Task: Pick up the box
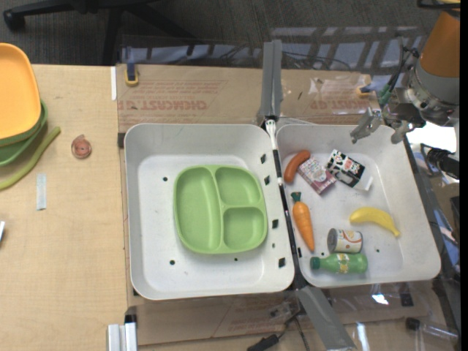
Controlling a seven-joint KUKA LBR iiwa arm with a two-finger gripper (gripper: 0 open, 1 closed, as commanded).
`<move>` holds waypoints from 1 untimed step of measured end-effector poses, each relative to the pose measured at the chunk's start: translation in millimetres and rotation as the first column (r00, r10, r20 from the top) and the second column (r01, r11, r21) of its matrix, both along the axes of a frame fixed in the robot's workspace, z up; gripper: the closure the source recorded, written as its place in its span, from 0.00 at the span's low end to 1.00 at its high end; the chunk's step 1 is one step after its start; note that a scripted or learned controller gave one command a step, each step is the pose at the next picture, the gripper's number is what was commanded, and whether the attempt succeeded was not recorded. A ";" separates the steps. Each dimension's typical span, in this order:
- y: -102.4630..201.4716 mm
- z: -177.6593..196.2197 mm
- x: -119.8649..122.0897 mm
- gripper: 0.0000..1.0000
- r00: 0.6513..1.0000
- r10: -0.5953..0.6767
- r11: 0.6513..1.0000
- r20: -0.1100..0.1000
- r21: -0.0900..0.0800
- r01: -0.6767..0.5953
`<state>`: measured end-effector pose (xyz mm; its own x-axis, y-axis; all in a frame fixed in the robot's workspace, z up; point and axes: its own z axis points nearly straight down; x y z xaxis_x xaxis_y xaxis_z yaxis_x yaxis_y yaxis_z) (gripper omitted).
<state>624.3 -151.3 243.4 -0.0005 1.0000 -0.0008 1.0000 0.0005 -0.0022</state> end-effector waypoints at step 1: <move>51.4 -90.9 6.3 0.00 1.000 0.019 1.000 -0.001 0.000 -0.019</move>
